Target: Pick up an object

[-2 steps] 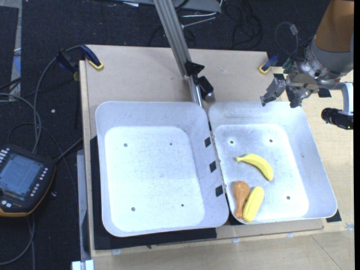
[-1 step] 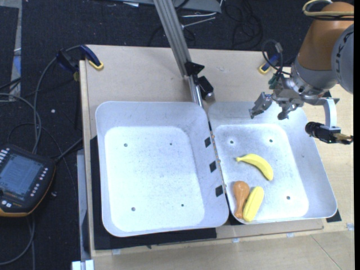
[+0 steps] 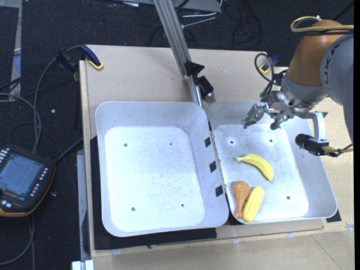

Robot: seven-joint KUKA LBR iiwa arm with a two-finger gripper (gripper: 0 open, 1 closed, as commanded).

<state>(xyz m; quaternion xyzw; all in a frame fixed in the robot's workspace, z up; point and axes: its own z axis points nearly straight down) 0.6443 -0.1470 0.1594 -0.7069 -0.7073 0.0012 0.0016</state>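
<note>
You see no readable writing; the gripper (image 3: 262, 118) hangs with fingers apart, holding nothing, over the right bin (image 3: 315, 179), above the banana (image 3: 257, 165), which lies near a corn cob (image 3: 252, 203) and an orange drumstick (image 3: 241, 196).

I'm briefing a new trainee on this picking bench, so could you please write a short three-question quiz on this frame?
1. True or false: the gripper holds the banana.
2. Which bin holds the corn cob? A) the left bin B) the right bin C) neither
3. Fill in: beside the corn cob, touching its left side, lies an orange ____.

Key
1. False: the gripper is above the right bin's far edge, with nothing between its fingers; the banana lies apart on the bin floor.
2. B.
3. Drumstick, or a toy of about that shape; it is small in this view.
</note>
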